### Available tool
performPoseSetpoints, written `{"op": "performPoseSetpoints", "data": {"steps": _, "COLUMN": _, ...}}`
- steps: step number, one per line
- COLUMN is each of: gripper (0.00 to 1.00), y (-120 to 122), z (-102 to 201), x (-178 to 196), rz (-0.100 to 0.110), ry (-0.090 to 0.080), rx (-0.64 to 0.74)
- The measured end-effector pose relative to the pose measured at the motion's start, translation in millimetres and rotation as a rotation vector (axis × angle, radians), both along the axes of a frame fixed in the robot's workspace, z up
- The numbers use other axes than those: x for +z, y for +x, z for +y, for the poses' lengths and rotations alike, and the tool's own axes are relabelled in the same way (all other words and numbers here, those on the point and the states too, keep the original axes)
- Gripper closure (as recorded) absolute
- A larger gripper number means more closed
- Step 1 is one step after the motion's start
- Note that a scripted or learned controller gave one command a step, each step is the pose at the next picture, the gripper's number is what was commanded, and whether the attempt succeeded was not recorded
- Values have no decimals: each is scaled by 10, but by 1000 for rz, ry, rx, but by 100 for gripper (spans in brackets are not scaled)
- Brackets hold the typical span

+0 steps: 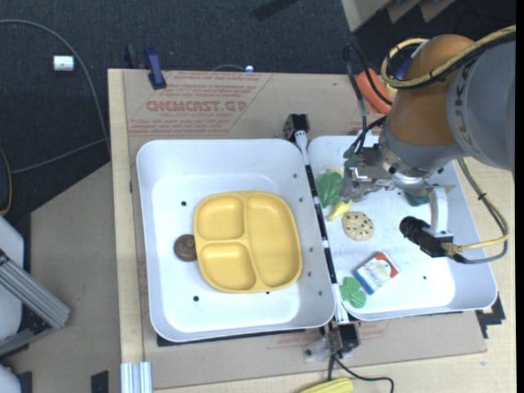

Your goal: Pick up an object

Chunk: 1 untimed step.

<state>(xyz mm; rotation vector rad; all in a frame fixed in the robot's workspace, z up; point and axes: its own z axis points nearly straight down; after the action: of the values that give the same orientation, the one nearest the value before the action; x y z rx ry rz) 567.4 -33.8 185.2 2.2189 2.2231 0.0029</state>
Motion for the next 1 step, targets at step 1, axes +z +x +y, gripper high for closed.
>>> {"op": "performPoseSetpoints", "data": {"steps": 1, "gripper": 0, "y": -6, "z": -7, "x": -7, "rz": 2, "ry": -1, "rx": -1}}
